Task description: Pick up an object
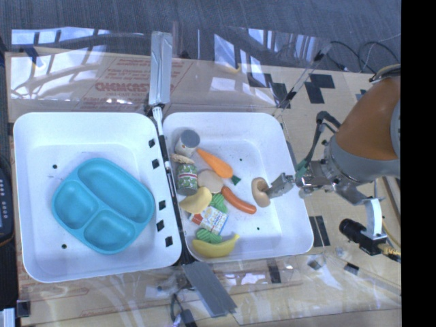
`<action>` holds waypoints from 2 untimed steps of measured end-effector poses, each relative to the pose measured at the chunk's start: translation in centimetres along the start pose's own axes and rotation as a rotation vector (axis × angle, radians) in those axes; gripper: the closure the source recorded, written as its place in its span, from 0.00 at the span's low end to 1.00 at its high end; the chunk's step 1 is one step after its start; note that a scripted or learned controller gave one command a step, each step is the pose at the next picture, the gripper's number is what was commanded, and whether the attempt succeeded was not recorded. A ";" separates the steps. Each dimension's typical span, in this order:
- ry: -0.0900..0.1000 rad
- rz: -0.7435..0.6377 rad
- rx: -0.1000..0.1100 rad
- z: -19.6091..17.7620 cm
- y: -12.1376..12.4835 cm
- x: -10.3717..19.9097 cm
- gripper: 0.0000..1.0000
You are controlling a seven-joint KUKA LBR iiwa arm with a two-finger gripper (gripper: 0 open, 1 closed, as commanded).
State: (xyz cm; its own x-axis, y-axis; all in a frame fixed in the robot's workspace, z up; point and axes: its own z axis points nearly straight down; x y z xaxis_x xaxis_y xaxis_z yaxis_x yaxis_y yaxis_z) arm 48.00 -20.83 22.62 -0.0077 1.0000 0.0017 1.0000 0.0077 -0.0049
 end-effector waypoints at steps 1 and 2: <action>0.002 -0.038 0.007 10.8 3.6 0.0 0.00; 0.000 -0.037 0.001 10.6 3.8 -0.1 0.00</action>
State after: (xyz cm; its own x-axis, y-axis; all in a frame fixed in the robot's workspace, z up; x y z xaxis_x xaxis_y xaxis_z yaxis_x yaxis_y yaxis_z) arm 51.73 -20.87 12.04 -0.0451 0.9990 0.0017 0.9990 0.0451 -0.0059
